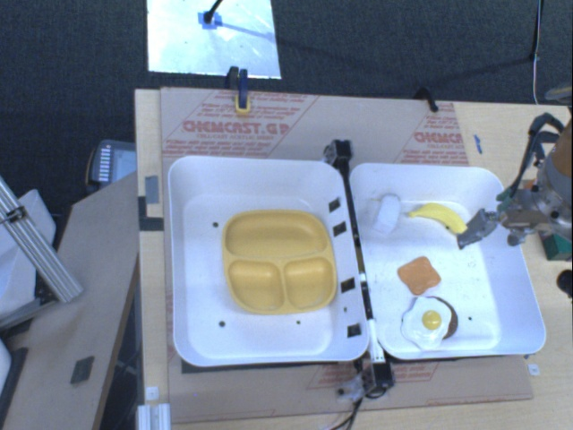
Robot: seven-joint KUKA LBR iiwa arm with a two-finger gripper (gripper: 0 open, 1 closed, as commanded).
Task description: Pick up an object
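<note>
The hand point(479, 226) hovered at the right bin's point(515, 330) far right side, just beside the banana's point(438, 215) tip; whether it was open or closed could not be told. Nearby lay a white piece point(388, 211), an orange toast slice point(418, 275) and a fried egg point(426, 322). The left bin point(192, 267) held a yellow divided plate point(277, 260).
</note>
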